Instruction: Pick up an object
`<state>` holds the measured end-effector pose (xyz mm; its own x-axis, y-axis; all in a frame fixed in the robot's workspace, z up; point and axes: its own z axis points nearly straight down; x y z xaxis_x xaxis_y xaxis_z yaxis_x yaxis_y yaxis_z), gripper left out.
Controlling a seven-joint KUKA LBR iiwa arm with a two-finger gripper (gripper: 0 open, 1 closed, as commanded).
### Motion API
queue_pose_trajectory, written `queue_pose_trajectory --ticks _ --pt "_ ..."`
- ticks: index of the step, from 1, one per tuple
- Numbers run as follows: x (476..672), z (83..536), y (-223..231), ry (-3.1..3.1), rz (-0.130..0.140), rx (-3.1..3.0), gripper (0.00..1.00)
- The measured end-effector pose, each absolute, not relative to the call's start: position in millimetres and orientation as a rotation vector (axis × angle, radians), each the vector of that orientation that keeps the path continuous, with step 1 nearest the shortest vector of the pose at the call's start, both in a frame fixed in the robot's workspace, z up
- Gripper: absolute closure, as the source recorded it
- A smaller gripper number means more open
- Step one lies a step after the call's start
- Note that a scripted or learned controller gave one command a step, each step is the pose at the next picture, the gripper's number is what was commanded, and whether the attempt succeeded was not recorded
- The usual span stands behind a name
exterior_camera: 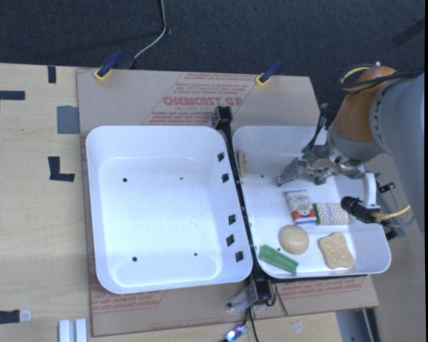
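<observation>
You can't make out how the gripper [294, 174] is set, since it is small and dark against the right bin [271, 142], and the arm [385, 120] runs off the picture's edge. That bin holds a small carton [299, 206] below the gripper, a patterned packet [332, 213] beside it, then a round bun [294, 239], a tan biscuit [336, 251] and a green bar [278, 258] along the near rim. The left bin [157, 205] lies touching it.

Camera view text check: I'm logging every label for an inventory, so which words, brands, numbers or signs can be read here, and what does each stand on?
"CHEMCAST GP", red print on the brown cardboard sheet under the two bins; smaller red lines around it are too blurred to read.
Small red and white printed packet in the right white bin: print too small to read.
Pale speckled flat packet beside it: no readable text.
</observation>
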<state>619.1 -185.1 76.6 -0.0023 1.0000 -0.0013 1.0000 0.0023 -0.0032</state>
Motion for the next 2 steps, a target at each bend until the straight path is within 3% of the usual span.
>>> queue_pose_trajectory --ticks 1,2 --pt "621.9 96.2 -186.8 -2.227 0.0 -2.222 1.0" --pt "621.6 105.3 -186.4 -2.227 0.001 -2.221 1.0"
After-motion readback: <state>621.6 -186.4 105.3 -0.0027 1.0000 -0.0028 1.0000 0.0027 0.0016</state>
